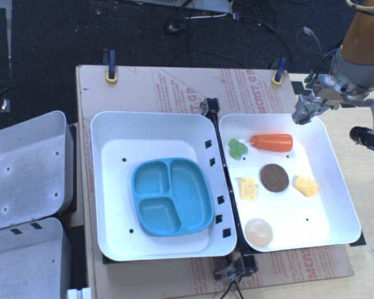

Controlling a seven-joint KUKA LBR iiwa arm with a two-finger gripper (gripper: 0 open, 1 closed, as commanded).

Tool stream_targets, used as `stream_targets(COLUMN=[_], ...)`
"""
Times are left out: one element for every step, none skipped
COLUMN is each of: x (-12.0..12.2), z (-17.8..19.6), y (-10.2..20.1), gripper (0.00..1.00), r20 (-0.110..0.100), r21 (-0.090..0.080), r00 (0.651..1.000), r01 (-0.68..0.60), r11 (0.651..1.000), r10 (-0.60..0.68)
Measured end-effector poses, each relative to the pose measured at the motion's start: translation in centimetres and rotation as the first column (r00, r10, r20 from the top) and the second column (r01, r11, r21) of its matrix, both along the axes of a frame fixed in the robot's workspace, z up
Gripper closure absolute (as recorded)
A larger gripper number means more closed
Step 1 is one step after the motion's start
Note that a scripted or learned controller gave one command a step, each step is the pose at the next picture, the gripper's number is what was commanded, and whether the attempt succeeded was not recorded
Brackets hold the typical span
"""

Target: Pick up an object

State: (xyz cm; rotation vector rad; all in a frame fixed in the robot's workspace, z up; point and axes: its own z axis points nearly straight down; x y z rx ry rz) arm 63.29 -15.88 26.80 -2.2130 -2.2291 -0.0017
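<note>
The jaws (302,116) hover over the right bin's (336,185) far corner; whether they're parted, I cannot tell. The carrot (272,142) lies crosswise, just down-left.

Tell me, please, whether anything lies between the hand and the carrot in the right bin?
Nothing visible does. The hand hangs over the right bin's far corner, and the carrot lies just toward the bins' divider from it, with bare white floor between. The green piece sits beyond the carrot.
</note>
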Motion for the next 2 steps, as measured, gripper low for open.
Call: stream_targets(x=[-0.9,-2.0], z=[0.2,-1.7], y=[4.7,9.9], gripper=[1.0,1.0], r20=[-0.001,-0.003], r21=[0.0,0.0], r00=[1.0,1.0], r01=[0.0,0.001], r11=[1.0,1.0], r10=[0.0,-0.001])
